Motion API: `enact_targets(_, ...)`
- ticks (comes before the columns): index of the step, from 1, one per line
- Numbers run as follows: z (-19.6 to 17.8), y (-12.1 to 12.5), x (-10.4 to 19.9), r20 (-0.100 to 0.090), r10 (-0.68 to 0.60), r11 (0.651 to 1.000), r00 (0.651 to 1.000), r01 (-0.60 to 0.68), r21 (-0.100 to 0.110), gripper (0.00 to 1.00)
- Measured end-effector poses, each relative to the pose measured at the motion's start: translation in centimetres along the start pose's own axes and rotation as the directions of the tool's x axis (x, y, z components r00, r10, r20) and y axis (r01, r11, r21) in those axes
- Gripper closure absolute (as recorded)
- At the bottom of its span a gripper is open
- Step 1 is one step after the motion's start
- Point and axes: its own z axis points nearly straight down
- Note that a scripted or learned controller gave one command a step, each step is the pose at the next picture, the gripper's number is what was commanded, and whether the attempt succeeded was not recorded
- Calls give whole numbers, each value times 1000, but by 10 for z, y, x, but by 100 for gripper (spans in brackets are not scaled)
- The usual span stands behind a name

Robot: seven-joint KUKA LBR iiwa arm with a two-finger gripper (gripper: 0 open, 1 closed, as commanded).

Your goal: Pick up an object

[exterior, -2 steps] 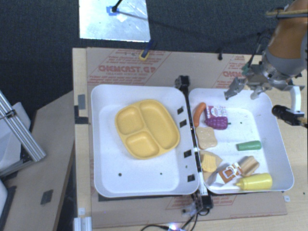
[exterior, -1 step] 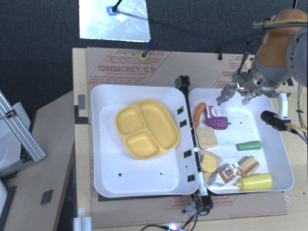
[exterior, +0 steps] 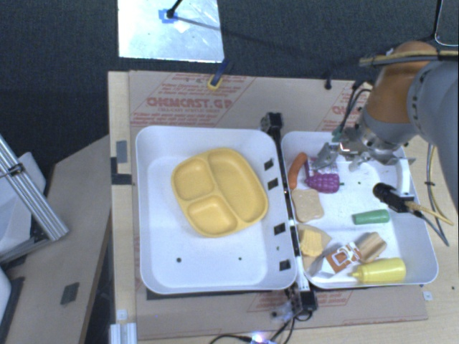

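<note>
The gripper (exterior: 324,156) is hanging low over the far left corner of the right bin (exterior: 423,228), just above the purple grapes (exterior: 323,183) and beside the orange carrot (exterior: 296,169), with nothing showing in its grasp, so the pick is, by the look of it, not yet made. How the tool is set cannot be told, its tip blurring against the white floor, while the arm's bulk is hiding the bin's far right corner and is running off the frame's right side
</note>
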Motion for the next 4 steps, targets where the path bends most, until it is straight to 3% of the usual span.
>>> enact_targets(1,52,0,1,0,1,1000,1000,-1,0,0)
enact_targets(2,38,2,0,0,1,1000,1000,-1,-6,100)
enact_targets(4,-54,-6,5,0,-1,1000,1000,1,-7,100)
